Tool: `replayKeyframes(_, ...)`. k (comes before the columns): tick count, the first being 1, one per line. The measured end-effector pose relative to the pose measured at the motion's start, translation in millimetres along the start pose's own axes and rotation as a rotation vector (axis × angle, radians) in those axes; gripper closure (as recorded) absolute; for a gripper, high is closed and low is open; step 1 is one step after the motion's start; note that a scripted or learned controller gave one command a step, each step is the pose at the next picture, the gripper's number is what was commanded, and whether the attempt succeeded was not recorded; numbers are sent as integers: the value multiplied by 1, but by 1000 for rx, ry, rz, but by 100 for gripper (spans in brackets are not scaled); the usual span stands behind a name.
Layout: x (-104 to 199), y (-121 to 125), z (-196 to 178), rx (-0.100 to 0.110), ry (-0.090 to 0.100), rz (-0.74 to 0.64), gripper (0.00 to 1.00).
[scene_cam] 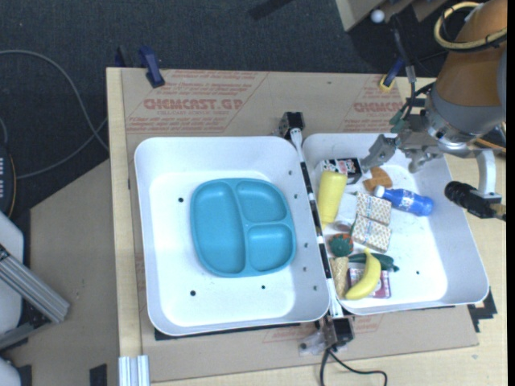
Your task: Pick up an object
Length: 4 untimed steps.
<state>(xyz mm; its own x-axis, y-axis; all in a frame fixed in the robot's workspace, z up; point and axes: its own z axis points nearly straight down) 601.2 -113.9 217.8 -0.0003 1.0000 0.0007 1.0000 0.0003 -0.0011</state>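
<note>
The right bin [451,248] holds several small items. A yellow bottle [331,195] lies by its left wall, and a blue bottle [406,201] lies further right. Between them is a checkered packet [372,221]. A banana [366,276] rests near the front edge, with a green piece [342,246] just above it. A small orange-brown item [377,178] sits near the back. My gripper [399,157] hangs over the back of this bin, just above the orange-brown item and the blue bottle. It is open, with nothing between its fingers.
The left bin [161,215] holds a blue divided plate [241,225]. A printed card [344,166] lies at the right bin's back left corner. A black clamp [292,124] sits where the bins meet at the back. The arm [471,71] rises at the right.
</note>
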Motion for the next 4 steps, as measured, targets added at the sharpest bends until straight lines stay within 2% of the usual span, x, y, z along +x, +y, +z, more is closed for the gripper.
replayKeyframes(1, 7, -44, 115, -14, -1, 1, 0)
replayKeyframes(2, -45, 58, 125, 31, 12, -11, 0)
replayKeyframes(3, -31, 56, 124, 29, -3, -6, 0)
replayKeyframes(4, -21, 44, 123, -6, -16, 3, 0)
